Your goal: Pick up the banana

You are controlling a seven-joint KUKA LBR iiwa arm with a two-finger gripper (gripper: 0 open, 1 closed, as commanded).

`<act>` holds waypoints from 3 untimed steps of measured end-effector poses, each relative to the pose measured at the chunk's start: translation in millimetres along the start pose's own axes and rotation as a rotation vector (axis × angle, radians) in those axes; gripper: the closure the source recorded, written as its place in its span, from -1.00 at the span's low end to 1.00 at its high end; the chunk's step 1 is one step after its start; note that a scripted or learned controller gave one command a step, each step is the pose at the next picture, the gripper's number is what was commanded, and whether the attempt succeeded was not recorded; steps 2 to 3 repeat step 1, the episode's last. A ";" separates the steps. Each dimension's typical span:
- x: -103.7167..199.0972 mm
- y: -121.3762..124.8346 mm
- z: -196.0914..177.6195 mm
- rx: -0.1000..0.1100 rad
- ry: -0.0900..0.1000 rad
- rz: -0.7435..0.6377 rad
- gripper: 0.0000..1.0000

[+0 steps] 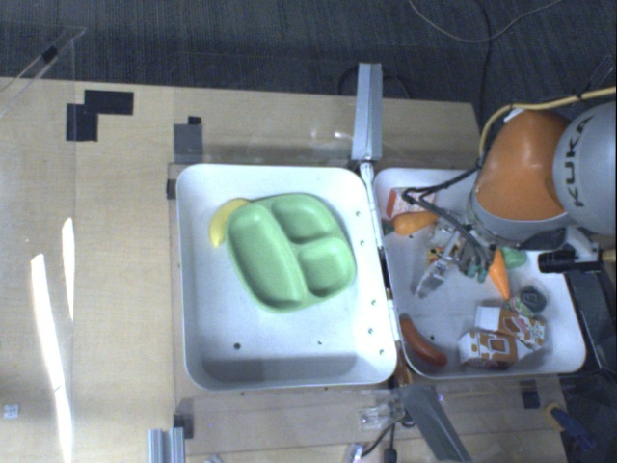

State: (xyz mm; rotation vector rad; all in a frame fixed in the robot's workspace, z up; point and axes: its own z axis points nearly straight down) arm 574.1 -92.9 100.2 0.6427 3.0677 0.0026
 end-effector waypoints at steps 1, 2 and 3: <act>52.5 14.4 -96.3 -0.001 -0.003 0.079 -1.00; 52.5 14.4 -96.3 -0.001 -0.003 0.079 -1.00; 52.5 14.4 -96.3 -0.001 -0.003 0.079 -1.00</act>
